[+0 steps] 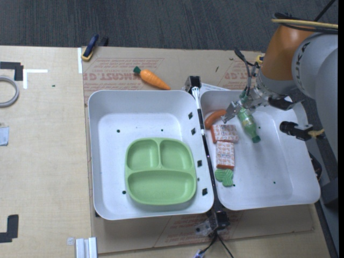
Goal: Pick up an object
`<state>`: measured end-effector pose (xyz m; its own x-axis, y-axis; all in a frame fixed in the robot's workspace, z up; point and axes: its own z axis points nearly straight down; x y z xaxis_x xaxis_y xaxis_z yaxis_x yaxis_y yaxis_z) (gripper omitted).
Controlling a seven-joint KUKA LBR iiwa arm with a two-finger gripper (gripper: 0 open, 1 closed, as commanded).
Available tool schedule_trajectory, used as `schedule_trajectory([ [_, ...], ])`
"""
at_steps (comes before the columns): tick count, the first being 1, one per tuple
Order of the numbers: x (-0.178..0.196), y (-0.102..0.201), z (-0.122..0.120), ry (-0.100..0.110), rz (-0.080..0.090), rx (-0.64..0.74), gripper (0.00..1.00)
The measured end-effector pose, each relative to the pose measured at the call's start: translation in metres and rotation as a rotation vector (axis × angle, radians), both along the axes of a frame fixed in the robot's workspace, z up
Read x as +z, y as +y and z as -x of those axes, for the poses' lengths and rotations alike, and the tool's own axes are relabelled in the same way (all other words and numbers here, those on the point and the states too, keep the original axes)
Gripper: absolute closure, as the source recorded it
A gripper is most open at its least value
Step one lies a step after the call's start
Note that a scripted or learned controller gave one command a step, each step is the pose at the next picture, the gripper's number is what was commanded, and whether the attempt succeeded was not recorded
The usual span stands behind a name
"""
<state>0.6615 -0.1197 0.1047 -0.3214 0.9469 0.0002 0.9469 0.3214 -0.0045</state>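
Note:
My gripper (240, 109) hangs over the back left part of the right bin (279, 190). A clear green bottle (248, 124) slants down and to the right from between its fingers, cap end lowest. The gripper looks shut on the bottle's upper end. Just to the left in the same bin lie an orange sausage-shaped piece (214, 116), two red-and-white packets (225, 134) (226, 155) and a small green item (226, 177).
The left bin (107, 144) holds a green divided plate (160, 171). A toy carrot (152, 78) lies on the cardboard behind the bins. A blue-and-yellow tool (90, 46) sits at the back left. The arm's grey body (317, 63) looms over the right bin's far right side.

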Motion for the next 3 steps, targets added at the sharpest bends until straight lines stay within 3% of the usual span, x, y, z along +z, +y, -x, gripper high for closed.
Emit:
schedule_trajectory([
  [1, -0.007, 0.004, 0.011, -0.006, 0.000, 0.002, 1.00],
  [2, -0.007, 0.004, 0.011, -0.006, 0.000, 0.002, 0.00],
  [3, -0.012, -0.059, 0.041, -0.005, -0.001, -0.027, 0.00],
])
